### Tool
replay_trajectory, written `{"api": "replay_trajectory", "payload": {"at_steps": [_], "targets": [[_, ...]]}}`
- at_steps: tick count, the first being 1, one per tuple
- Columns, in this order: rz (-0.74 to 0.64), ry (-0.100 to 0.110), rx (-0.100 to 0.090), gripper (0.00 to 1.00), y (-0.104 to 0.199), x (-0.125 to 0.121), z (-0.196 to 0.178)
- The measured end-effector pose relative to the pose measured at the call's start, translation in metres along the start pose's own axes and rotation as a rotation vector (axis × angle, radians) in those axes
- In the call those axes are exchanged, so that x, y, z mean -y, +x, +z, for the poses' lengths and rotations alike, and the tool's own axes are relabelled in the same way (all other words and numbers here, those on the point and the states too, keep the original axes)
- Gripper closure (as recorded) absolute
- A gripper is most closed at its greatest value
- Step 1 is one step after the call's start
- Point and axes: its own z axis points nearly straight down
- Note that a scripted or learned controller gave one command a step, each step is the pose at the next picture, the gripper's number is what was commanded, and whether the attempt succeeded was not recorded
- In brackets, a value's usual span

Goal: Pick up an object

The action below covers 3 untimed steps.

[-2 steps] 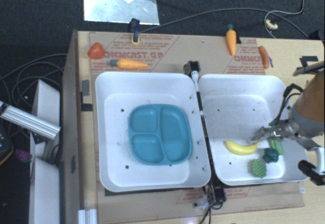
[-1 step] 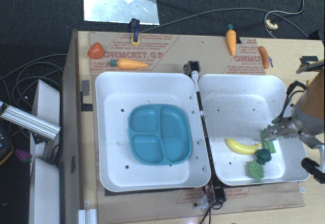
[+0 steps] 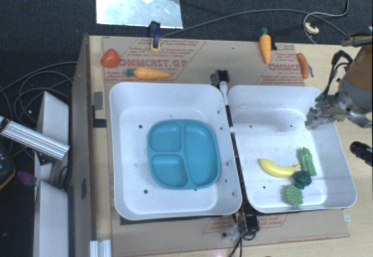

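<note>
**A:** What do we see closest to us?

**B:** In the near right corner of the right-hand shallow white bin we see four toys clustered together. There is a bumpy light-green plastic fruit, a dark-green broccoli-like piece, a curved yellow plastic banana and a ribbed pale-green vegetable. A blue divided plastic plate lies flat in the left-hand white bin.

**A:** And the arm?

**B:** The grey arm reaches in from the right and bends down at the wrist. Its grey two-finger gripper sits over the right bin's far right side, well apart from the toys. We cannot tell whether it is open or closed, and we see nothing in it.

**A:** Any writing?

**B:** The brown cardboard sheet behind the bins has red print that seems to read "CHEMCAST GP". Three orange toy carrots rest there.
</note>
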Motion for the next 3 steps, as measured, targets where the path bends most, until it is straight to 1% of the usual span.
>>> {"api": "replay_trajectory", "payload": {"at_steps": [1,2,3], "targets": [[0.000,0.002,0.000,0.00,0.000,0.001,0.001],[0.003,0.003,-0.001,0.00,0.000,0.035,0.078],[0.003,0.004,-0.001,0.00,0.000,0.075,0.078]]}}
